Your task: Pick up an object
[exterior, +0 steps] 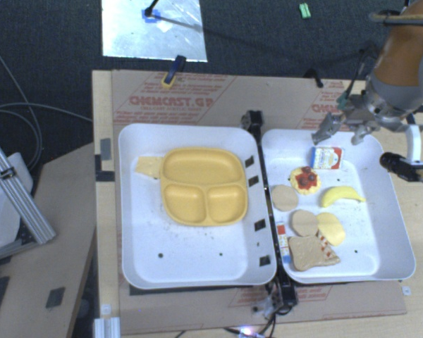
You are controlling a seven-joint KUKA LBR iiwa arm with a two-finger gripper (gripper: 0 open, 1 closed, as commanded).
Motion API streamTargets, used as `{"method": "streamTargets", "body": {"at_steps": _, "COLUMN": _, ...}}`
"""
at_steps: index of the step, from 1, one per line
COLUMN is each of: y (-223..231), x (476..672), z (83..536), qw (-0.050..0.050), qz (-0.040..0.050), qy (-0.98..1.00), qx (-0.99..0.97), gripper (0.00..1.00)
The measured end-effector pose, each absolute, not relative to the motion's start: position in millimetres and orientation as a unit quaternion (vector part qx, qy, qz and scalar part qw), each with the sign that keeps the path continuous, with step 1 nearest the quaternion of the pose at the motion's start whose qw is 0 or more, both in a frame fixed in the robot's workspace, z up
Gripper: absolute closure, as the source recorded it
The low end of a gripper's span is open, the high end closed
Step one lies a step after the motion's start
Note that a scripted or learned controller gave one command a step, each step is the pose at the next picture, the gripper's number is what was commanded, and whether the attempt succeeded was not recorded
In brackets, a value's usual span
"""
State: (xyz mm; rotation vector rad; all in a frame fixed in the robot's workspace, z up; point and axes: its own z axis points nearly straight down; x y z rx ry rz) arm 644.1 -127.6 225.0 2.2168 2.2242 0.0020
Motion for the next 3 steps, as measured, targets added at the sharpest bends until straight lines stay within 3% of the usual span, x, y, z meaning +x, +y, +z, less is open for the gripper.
{"method": "streamTargets", "body": {"at_steps": 1, "y": -123, "x": 625.5, "z": 77, "qw": -0.002, "qz": -0.0012, "qy": 0.708, "qx": 0.707, "gripper": 0.0}}
{"method": "streamTargets", "body": {"at_steps": 2, "y": -124, "x": 631.9, "z": 101, "qw": 0.006, "qz": 0.004, "qy": 0.708, "qx": 0.706, "gripper": 1.0}}
{"method": "streamTargets", "body": {"at_steps": 3, "y": -124, "x": 629.6, "z": 97, "qw": 0.003, "qz": 0.0017, "qy": 0.708, "qx": 0.707, "gripper": 0.0}}
